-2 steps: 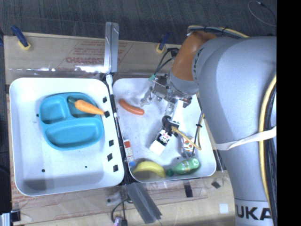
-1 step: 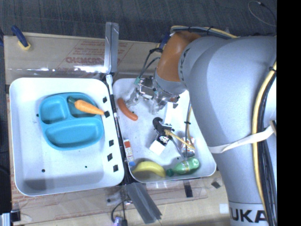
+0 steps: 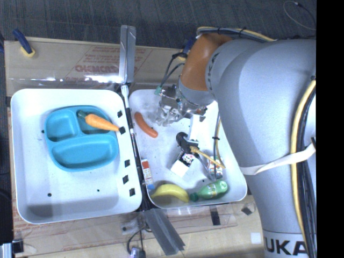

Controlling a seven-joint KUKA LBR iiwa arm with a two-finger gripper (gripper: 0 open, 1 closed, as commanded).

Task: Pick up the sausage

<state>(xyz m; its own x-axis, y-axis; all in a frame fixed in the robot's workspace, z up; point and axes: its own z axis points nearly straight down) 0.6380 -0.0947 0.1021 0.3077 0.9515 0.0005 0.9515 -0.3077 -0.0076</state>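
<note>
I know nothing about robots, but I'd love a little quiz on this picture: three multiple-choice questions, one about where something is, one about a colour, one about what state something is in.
1. Where does the sausage lie?
A. on the blue tray
B. in the right bin, near its left wall
C. on the floor

2. What colour is the divided tray in the left bin?
A. blue
B. red
C. black

3. What rests in the tray?
A. a banana
B. a green bottle
C. a carrot

Answers: 1 B, it lies on the right bin floor by the divider. 2 A, it is plainly blue. 3 C, the orange carrot lies across an upper compartment.
</note>
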